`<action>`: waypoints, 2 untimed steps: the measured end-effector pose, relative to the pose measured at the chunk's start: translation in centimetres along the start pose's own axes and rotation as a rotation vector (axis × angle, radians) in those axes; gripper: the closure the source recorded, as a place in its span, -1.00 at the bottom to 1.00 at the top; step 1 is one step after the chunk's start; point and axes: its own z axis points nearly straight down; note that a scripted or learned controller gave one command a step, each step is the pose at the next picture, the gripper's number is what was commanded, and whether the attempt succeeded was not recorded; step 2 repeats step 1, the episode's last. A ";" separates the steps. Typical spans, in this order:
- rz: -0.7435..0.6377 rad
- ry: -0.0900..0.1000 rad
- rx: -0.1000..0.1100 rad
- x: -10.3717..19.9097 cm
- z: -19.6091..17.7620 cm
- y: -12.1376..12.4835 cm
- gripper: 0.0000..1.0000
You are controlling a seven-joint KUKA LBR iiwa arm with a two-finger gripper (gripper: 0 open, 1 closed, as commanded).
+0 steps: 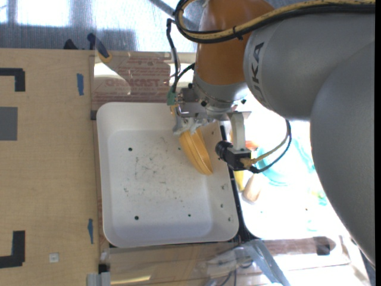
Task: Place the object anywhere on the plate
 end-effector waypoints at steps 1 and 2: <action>0.006 -0.005 -0.003 -0.5 -0.1 0.1 -1.00; 0.006 -0.005 -0.003 -0.5 -0.1 0.1 -1.00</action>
